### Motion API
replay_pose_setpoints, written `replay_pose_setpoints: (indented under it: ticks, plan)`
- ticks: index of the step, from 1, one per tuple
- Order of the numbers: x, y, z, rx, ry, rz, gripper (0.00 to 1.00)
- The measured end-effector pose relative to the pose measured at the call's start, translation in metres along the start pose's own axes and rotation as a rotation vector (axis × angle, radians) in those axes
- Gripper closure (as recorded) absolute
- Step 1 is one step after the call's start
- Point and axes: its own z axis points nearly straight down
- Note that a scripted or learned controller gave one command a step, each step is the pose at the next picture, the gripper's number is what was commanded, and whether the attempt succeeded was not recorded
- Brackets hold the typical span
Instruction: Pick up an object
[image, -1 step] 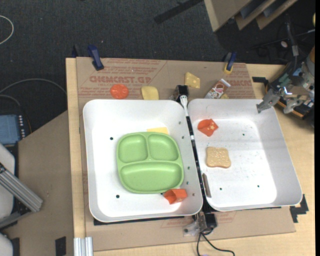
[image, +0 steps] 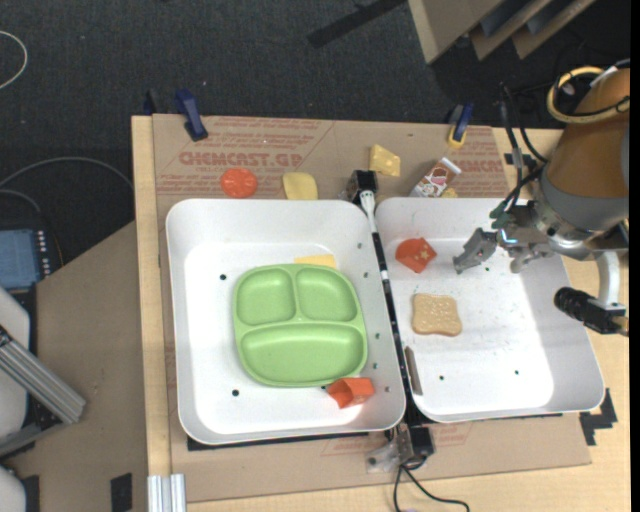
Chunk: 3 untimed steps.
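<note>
In the right bin a red toy piece lies near the back left corner, and a tan slice of toast lies just in front of it. My gripper hovers over the back of this bin, right of the red piece, with its fingers spread and nothing between them. The left bin bears a green divided plate, an orange block at the plate's front edge, and a pale yellow piece behind the plate.
Behind the bins on the cardboard lie a red-orange round, a yellow piece, a yellow cheese wedge, a small carton and a black marker-like item. Blue clamps hold the board's back edge.
</note>
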Motion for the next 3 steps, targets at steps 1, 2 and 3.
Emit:
replay_pose_setpoints:
  ticks: [1, 2, 3]
  plan:
    - [0.027, -0.022, 0.106, -0.007, -0.002, 0.007, 0.00]
    - [0.035, -0.030, 0.099, -0.016, -0.008, 0.008, 0.00]
    - [0.037, -0.046, 0.099, -0.018, -0.007, 0.007, 0.00]
